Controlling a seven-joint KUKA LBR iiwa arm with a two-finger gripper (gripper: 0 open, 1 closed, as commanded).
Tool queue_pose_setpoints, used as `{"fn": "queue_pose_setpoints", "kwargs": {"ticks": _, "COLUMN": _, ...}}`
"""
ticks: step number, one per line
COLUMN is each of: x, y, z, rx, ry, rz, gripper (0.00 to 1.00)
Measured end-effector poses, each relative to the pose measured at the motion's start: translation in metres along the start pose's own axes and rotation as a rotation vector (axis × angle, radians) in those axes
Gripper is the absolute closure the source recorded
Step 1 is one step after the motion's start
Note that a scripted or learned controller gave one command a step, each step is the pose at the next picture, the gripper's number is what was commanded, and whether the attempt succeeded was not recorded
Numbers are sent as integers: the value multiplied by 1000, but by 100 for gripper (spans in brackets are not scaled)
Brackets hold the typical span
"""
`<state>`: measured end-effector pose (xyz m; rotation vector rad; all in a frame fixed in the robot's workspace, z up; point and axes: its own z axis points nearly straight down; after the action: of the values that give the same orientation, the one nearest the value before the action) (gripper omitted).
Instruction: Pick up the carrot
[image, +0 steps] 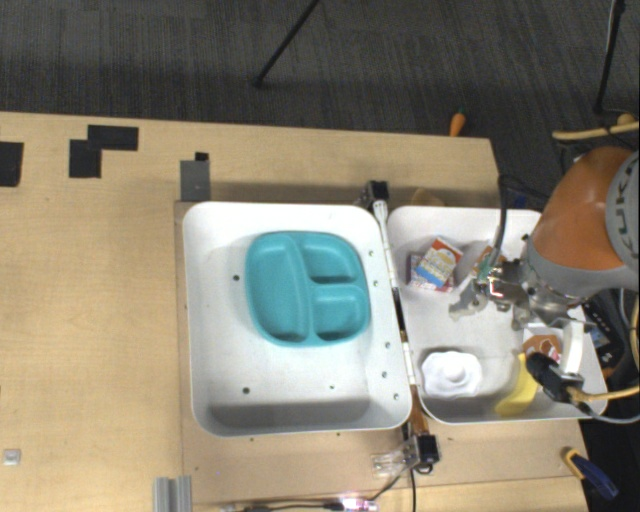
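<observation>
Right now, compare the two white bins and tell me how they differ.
The left bin holds a single teal divided plate; the right bin holds several small things, among them a small carton, a white cup-like piece and a yellow item. The arm hangs over the right bin, not the left. Both are shallow and white.
</observation>
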<state>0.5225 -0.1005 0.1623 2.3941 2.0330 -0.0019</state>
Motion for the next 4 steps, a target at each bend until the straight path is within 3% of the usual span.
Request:
{"fn": "queue_pose_setpoints", "kwargs": {"ticks": 1, "x": -68, "y": 32, "z": 24, "rx": -3, "ry": -2, "rz": 43, "gripper": 0}}
{"fn": "queue_pose_setpoints", "kwargs": {"ticks": 2, "x": 10, "y": 23, "z": -7, "rx": -4, "ry": 5, "rz": 251, "gripper": 0}}
{"fn": "queue_pose_setpoints", "kwargs": {"ticks": 3, "x": 65, "y": -28, "z": -29, "rx": 6, "ry": 4, "rz": 417, "gripper": 0}}
{"fn": "queue_pose_setpoints", "kwargs": {"ticks": 4, "x": 64, "y": -28, "z": -29, "rx": 6, "ry": 2, "rz": 418, "gripper": 0}}
